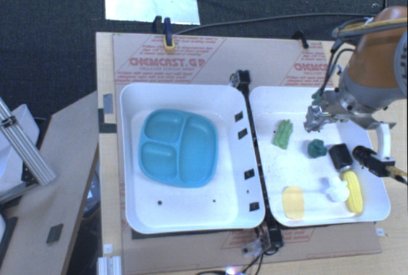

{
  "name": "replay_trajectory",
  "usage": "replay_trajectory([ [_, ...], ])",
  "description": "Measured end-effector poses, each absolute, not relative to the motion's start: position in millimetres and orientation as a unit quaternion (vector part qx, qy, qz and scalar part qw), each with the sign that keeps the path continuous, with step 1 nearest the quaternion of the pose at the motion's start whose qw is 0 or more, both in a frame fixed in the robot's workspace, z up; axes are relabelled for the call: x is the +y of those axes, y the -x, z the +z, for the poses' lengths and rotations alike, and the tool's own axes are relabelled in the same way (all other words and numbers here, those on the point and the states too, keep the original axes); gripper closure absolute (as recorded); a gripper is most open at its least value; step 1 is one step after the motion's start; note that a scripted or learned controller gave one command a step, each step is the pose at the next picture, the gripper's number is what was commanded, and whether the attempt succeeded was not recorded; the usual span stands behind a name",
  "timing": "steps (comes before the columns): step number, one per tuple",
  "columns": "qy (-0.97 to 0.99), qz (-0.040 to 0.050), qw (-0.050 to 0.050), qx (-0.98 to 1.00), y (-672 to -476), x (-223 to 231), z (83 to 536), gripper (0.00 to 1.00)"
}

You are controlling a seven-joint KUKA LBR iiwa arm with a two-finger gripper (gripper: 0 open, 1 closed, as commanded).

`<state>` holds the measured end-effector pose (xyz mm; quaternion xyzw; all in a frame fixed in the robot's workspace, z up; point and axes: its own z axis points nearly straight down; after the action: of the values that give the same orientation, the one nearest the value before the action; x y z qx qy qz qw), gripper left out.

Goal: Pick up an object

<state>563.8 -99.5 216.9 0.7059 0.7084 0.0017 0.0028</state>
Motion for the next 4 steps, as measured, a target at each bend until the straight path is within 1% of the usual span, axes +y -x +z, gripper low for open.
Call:
replay_trajectory([
  [1,-0.706,0.0013,0.002,0.708,-565.0,-99.6,250.4,1.00],
  [2,-0.703,0.0019,0.001,0.711,-583.4,-38.2,248.8,1.00],
  [3,-0.704,0.0012,0.001,0.710,-597.8,7.7,233.4,1.00],
  [4,-0.704,0.0013,0.001,0.710,-605.7,54.1,236.6,1.00],
])
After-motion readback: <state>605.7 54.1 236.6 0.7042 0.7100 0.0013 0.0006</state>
